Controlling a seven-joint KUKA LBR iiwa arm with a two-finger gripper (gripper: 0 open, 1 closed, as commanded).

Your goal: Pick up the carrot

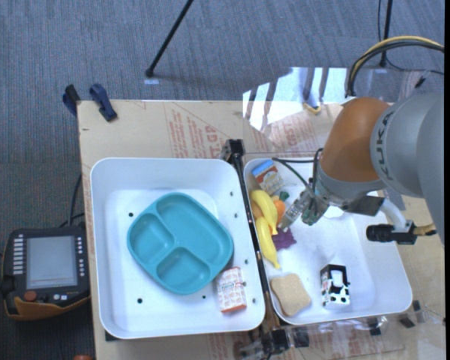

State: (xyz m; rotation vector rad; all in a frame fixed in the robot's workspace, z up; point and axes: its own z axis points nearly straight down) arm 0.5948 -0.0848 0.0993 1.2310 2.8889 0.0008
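In the right bin (pixel 382 283), near its left wall, the gripper (pixel 294 214) hangs low; whether it is open or closed cannot be told. The carrot (pixel 278 207), a small orange patch, lies just left of its tip, against the banana (pixel 265 227). A purple piece (pixel 285 240) sits just below. The teal plate (pixel 180 242) fills the left bin (pixel 112 306).
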